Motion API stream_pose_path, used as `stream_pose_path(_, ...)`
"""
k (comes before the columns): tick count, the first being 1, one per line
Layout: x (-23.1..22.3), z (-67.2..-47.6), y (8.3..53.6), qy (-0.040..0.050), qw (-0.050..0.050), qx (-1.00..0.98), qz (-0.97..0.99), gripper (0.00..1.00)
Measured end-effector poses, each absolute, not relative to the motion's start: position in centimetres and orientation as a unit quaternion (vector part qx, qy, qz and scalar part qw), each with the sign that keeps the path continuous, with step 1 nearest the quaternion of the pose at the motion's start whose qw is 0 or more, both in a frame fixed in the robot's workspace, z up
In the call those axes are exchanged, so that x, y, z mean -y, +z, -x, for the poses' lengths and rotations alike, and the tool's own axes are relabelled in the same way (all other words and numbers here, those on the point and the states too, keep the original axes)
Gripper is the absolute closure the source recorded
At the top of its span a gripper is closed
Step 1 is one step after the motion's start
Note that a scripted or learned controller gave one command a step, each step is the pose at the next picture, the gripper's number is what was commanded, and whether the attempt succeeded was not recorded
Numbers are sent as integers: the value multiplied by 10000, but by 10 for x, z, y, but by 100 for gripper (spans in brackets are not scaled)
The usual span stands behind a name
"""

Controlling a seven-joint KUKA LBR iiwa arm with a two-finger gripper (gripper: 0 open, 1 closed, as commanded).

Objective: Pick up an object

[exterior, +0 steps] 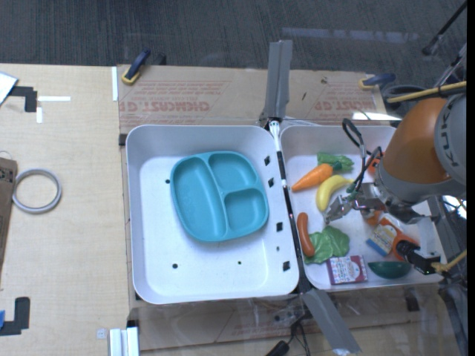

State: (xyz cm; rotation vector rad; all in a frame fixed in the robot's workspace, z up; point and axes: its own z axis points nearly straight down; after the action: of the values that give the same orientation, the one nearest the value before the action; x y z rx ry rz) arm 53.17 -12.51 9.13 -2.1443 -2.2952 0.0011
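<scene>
My gripper point(340, 209) hangs low over the middle of the right bin point(415, 282), just below the lower end of a yellow banana point(330, 190). An orange carrot point(312, 176) lies up and to the left of the banana, with a green leafy piece point(334, 160) behind it. A red sausage point(303, 233) and a green lettuce leaf point(328, 242) lie to the lower left of the gripper. Nothing visibly hangs from the gripper. The arm's grey and orange wrist point(417, 154) covers the bin's right side.
The left bin point(148, 273) holds a teal divided plate point(220, 195). Near the right bin's front edge lie a pink-labelled box point(346, 270), a dark teal bowl point(388, 268) and a small packet point(384, 236) beside an orange item point(405, 239). A tape roll point(34, 190) lies on the bench at far left.
</scene>
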Motion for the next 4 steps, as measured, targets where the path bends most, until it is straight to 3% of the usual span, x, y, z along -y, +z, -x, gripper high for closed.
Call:
stream_pose_path(1,116,-580,152,4,-4,7133,7009,0)
stream_pose_path(2,99,-620,102,-64,-88,7125,7016,0)
stream_pose_path(3,100,-577,92,5,1,7250,6888,0)
stream_pose_path(4,135,-583,92,3,-8,7285,6851,0)
